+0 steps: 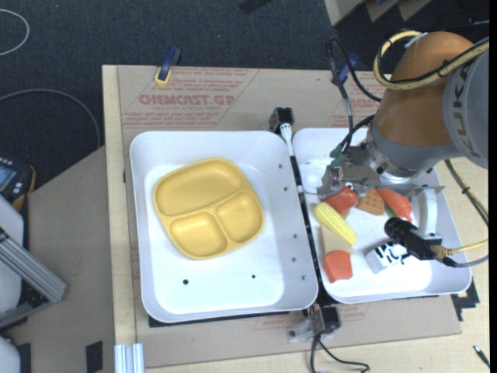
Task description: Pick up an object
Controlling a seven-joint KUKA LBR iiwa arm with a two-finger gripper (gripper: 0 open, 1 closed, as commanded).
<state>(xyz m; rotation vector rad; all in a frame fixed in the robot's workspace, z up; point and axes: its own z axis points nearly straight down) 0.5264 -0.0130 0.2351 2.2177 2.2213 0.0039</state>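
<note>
My gripper [340,179] hangs low over the upper part of the right bin [435,286], just above a red-orange piece [342,201]. A yellow corn cob [335,223] lies slantwise below it, near the bin's left wall. Right of the red-orange piece are a tan waffle-like piece [373,203] and an orange-red piece [397,203], both partly hidden under the wrist. An orange-red block [338,265] sits near the front of the bin, and a white item with black markings [387,256] lies to its right.
The left bin [155,286] holds a yellow divided plate [207,217] in its upper left half. The arm's grey and orange body [423,107] covers the right bin's far right corner. A ridge [301,208] separates the two bins.
</note>
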